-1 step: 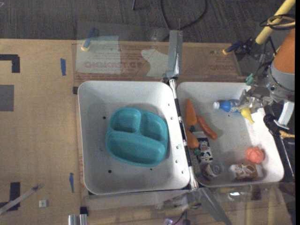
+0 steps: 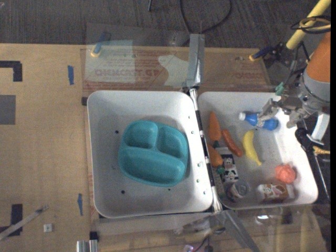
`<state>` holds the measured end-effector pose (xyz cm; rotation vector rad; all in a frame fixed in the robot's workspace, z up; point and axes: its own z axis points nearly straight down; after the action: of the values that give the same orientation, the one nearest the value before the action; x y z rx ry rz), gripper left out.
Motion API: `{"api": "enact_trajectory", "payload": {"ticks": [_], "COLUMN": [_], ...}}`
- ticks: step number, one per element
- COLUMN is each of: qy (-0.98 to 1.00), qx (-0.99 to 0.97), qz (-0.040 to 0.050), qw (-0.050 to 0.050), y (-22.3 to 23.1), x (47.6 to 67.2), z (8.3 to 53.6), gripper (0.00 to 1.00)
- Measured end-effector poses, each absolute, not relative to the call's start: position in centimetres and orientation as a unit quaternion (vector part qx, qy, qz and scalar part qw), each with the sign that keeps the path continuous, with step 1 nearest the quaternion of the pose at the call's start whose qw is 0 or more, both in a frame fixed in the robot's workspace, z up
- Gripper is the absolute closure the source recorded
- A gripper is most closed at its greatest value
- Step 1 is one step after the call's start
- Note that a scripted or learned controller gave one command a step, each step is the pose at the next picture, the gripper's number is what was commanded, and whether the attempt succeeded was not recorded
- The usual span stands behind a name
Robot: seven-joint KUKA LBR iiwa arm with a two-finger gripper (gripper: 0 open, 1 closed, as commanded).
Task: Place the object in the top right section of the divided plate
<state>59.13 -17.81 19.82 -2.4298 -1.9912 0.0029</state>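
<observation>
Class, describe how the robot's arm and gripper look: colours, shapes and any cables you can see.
The arm is grey with an orange band above the wrist. Its gripper is a cluster of pale grey metal parts with a small green spot. Dark cables loop beside it near the bin's right wall.

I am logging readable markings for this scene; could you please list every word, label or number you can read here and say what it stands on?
None can be read with confidence.
Clear sheet behind the bins: pale, seemingly mirrored lettering, too faint to read.
Small carton in the right bin: printed label, too blurred.
Black-and-white packet in the same bin: pattern, no legible words.
</observation>
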Motion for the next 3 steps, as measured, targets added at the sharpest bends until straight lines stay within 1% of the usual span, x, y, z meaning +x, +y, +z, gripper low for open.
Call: {"api": "enact_trajectory", "payload": {"ticks": [1,2,3], "qy": [-0.68,-0.678,-0.735], "qx": [-0.733,-0.735,-0.678], "qz": [0.0003,-0.0004,-0.0008], "qw": [0.001,-0.001,-0.002], "y": [-11.8,-12.1,-6.0], "x": [56.7,56.7,57.2], "z": [13.7,14.7,19.5], "gripper": [0.0,1.0,1.0]}}
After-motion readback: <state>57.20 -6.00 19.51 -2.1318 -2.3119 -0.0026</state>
